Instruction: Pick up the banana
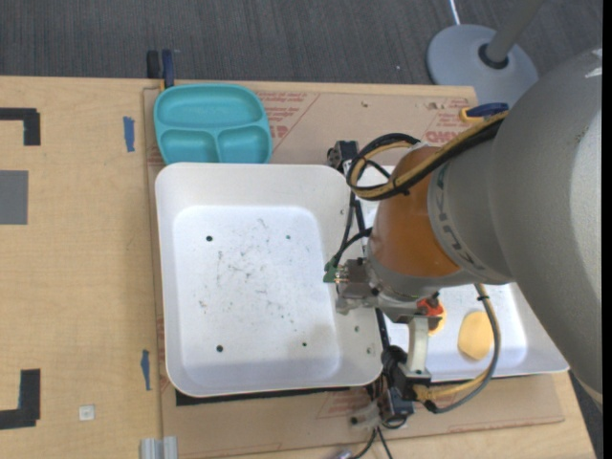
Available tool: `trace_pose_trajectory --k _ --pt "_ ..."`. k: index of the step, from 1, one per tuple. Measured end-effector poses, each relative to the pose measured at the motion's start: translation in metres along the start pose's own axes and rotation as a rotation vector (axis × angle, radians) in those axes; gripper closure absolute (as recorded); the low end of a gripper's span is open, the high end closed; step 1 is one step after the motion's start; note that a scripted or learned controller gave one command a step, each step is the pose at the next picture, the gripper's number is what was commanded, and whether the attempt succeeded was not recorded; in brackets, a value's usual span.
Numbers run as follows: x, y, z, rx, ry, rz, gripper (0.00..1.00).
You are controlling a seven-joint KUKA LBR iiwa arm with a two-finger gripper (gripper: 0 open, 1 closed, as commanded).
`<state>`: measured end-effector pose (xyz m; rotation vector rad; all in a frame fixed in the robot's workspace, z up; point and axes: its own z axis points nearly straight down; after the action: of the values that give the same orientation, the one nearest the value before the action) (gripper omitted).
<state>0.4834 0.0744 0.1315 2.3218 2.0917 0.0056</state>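
My gripper (371, 295) hangs under my own grey wrist w/ the orange band, so from above I can't tell if it's apart or together, and nothing shows as held. It sits over the seam between the two bins, approx. above the inner edge of the shallow white plastic bin (172, 256) on the side away from my arm. The target, a yellow rounded soft-looking banana (475, 335), lies on the other side of the gripper, toward my arm's base and a bit lower in the view. It rests near but apart from the gripper, on the floor of the second shallow white bin (516, 357). My forearm covers most of that bin, prob. because I reach in across it. A small orange-red bit (432, 314) sits between gripper and banana; can't tell what it is. A teal divided plastic plate (212, 122) lies well beyond the gripper, outside the bins, so irrelevant. Judging by this, I'm not yet over the fruit and need to shift toward my base side before any descent. Risk: the banana lies close to the bin wall, so little room for a clean grasp.
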Motion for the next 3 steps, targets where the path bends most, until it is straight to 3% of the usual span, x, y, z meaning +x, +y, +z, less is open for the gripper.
trace_pose_trajectory --k 3 --pt "-0.0033 -0.0017 0.0006 0.008 -0.004 -0.146 1.0"
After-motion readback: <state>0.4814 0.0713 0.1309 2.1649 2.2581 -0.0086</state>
